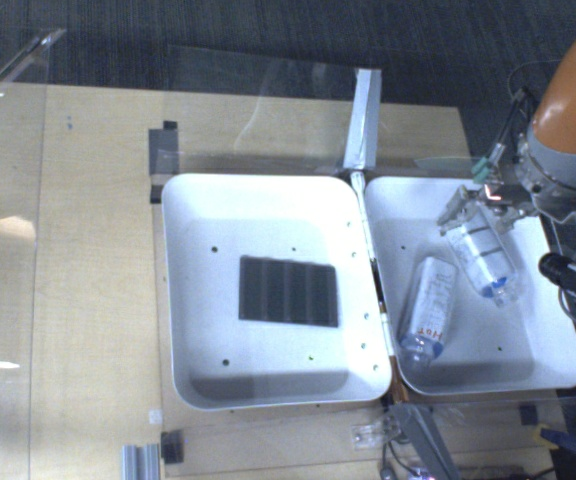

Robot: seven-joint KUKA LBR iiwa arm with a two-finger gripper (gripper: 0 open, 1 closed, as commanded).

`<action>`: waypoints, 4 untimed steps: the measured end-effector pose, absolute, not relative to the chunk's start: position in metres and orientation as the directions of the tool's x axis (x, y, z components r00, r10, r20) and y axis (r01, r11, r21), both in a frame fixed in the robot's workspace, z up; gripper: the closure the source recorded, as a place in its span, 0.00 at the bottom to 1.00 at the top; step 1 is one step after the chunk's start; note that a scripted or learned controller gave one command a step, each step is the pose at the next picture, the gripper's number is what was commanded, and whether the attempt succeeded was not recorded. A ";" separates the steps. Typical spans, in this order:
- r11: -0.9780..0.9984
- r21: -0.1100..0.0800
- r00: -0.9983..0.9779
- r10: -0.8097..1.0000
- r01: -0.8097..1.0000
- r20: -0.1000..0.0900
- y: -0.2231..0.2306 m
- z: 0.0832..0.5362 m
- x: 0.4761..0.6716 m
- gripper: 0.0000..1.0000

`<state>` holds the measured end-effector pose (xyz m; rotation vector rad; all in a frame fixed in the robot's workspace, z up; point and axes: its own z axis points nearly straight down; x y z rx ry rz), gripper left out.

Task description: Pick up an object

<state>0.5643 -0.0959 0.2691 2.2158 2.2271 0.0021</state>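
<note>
Inside right bin [558, 368], two bottles [428, 310]

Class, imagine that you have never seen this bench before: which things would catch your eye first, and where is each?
The orange and grey arm at the right edge stands out first, its claw low over the right bin. Two clear plastic bottles lie in that bin: one just below the claw, one near the bin's left wall. The left bin holds a dark ribbed rectangle in its middle.
</note>
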 end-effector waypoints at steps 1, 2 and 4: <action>-0.044 0.003 0.044 0.999 0.999 0.000 -0.163 0.169 0.554 0.00; -0.022 0.007 0.022 1.000 1.000 -0.002 -0.188 0.115 0.573 0.00; -0.075 0.025 0.076 0.997 0.997 -0.007 -0.191 0.095 0.562 0.00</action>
